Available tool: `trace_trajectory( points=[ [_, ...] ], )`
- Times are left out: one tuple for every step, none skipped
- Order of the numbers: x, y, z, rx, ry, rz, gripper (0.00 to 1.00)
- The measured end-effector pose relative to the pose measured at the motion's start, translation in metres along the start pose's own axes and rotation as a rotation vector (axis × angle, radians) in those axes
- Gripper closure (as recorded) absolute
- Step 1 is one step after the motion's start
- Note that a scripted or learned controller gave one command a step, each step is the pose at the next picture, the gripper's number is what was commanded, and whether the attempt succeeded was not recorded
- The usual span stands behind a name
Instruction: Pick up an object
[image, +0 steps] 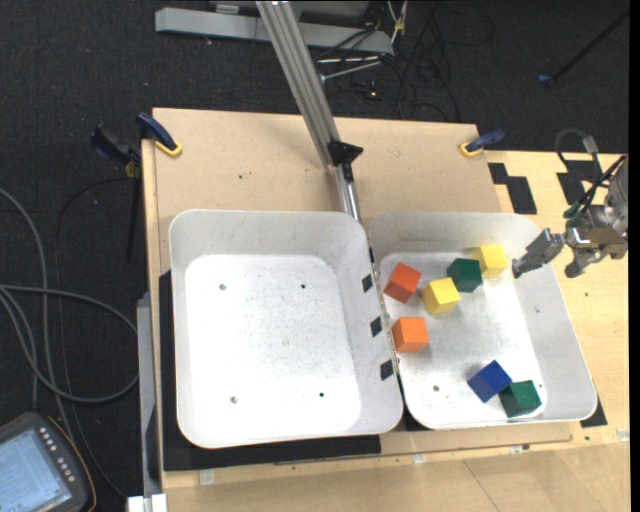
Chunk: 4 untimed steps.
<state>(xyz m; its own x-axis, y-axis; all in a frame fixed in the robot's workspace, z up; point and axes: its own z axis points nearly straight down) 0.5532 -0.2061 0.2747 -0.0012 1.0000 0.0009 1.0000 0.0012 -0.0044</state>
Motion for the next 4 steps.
trace_trajectory(
  points=[
    [0.0, 0.001, -0.003, -0.004, -0.001, -0.001, 0.0],
    [0.005, 0.01, 0.051, 0.0, 0.0, -0.003, 0.0],
    [0.006, 0.011, 0.115, 0.002, 0.001, 0.001, 0.0],
    [0.014, 0.017, 0.175, 0.001, 0.001, -0.001, 0.0]
  ],
)
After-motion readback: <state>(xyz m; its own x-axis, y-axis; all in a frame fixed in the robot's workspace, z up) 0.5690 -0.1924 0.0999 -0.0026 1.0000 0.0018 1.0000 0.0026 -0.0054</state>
